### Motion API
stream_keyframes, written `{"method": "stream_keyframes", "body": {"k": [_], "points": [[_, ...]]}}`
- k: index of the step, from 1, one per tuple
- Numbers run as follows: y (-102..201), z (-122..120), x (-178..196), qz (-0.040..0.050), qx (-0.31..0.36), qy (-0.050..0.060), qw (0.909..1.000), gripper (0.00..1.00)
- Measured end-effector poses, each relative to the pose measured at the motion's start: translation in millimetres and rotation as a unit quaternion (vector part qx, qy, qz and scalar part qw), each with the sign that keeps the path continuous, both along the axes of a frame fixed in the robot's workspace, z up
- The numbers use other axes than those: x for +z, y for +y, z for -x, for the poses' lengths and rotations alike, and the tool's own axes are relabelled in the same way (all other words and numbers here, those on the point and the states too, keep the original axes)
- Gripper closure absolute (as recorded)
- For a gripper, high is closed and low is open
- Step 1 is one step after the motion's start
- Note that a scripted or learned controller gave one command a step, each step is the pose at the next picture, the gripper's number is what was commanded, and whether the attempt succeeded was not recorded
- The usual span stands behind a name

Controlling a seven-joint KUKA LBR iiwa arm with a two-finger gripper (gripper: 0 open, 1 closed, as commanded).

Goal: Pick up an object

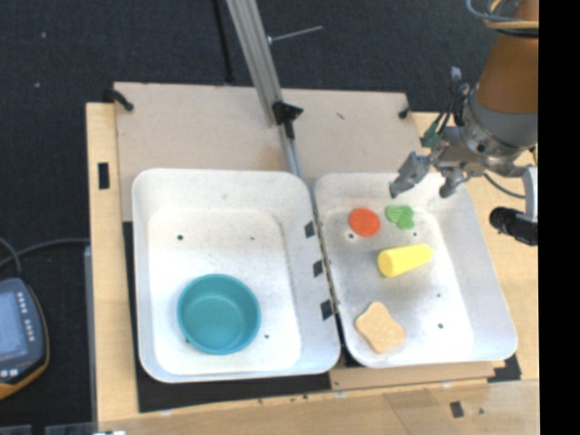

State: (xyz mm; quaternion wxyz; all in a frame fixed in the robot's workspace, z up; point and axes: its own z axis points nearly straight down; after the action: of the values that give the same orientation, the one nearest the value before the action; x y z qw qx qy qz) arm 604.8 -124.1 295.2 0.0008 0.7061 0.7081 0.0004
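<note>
Yellow cylinder (404,260) lies mid right bin (489,320), long axis running from 8 toward 2 o'clock; the gripper (428,178) hovers at its 12 o'clock, fingers spread, empty.

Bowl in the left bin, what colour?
Teal bowl, seen clearly in the camera view.

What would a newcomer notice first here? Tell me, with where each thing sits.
First the teal bowl, alone in the near part of the left bin. Next, the bright cluster in the right bin: an orange disc beside a green piece, a yellow cylinder below them, and a tan slice nearest the front. The pincer hangs over that bin's far edge, fingers spread, holding nothing.
</note>
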Motion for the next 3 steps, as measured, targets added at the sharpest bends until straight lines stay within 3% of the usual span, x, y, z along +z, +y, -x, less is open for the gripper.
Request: {"method": "stream_keyframes", "body": {"k": [1,3], "points": [[0.0,0.0,0.0,-0.0001,0.000,0.000,1.0000,0.00],[-5.4,-3.9,-88.3,0.0006,-0.002,0.002,1.0000,0.00]]}}
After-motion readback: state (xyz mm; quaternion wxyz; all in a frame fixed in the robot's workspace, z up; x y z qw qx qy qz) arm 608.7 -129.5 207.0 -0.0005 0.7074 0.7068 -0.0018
